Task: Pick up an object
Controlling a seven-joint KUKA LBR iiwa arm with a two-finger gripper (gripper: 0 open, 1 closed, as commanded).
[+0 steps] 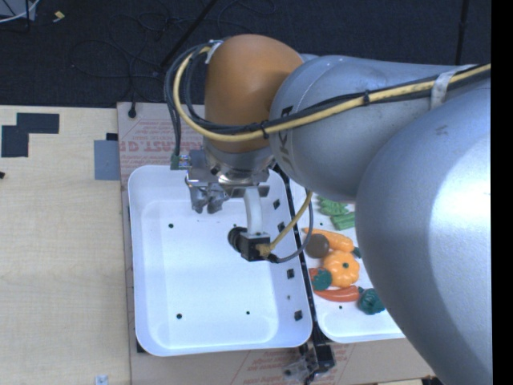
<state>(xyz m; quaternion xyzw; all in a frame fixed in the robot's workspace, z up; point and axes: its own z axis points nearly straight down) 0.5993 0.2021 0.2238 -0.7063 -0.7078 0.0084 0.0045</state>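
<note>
- The pincer [207, 202] hangs over the far end of the left-hand bin [208, 295]; I can't tell whether it is open or closed.
- The toys, an orange pumpkin [345, 270] among them, lie in the right-hand bin [346, 324], across the shared rims, on the arm's side.

Pale wooden bench [56, 255] with dark patches [32, 131]; black backdrop [96, 54] strewn with cables [24, 2]

The arm [385, 175] covers most of the right bin [351, 327], hiding part of its toy pile [345, 269].
</note>
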